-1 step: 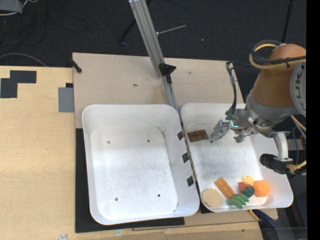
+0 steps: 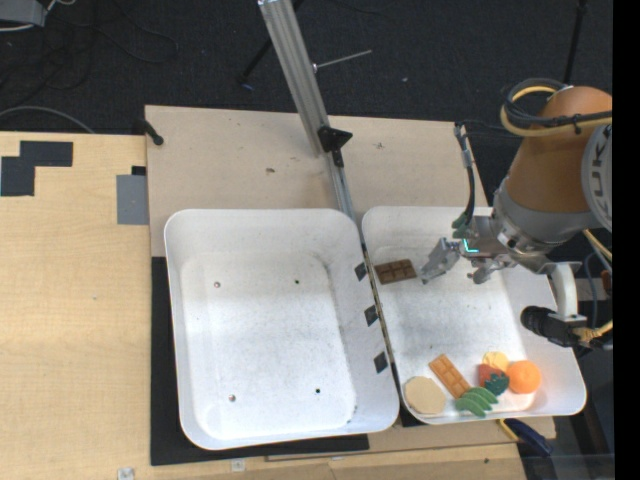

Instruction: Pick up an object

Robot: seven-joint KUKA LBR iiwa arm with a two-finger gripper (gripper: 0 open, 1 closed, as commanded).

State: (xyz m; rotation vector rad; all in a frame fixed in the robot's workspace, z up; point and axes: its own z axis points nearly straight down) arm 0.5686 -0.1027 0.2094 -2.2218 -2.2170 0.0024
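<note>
progress: nothing picked yet | gripper (image 2: 457,265) fingers spread, nothing between them, over right bin (image 2: 420,223) near brown chocolate bar (image 2: 394,271) | left: descend, close, lift

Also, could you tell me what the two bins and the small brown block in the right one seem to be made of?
Left bin and right bin: probably moulded plastic, matte white with rounded rims and dark scuff specks. Brown block: likely plastic toy chocolate, judging by its scored segments, though it is too small to be sure.

Chocolate bar (image 2: 394,271) in right bin (image 2: 560,400)
</note>
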